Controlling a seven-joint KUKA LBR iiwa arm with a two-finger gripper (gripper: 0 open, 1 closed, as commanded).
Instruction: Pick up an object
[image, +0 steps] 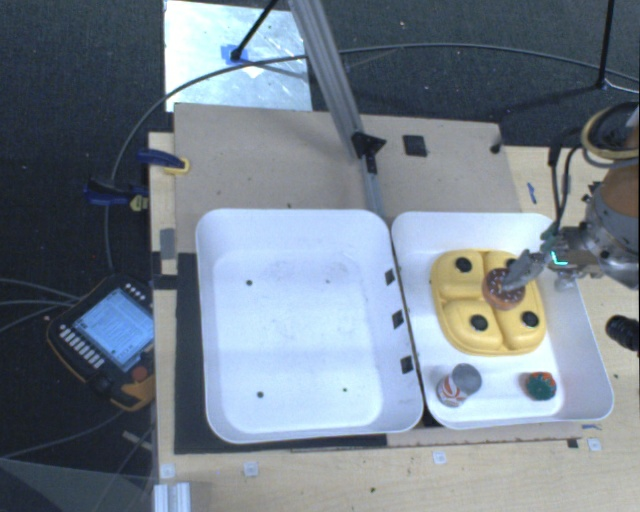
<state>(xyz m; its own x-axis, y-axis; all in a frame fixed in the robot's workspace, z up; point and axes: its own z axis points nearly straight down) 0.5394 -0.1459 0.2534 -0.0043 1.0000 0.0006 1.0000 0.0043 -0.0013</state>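
The gripper (510, 275) hangs over a yellow block (487, 302) and brown ring (499, 289) in the right bin (590, 375).

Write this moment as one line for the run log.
gripper: over brown ring on yellow tray | right bin: grey-red object, green object | grasp: unconfirmed

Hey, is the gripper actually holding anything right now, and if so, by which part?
It cannot be told. The gripper is down over the brown ring on the yellow tray, but the view is too coarse to show any grasp.
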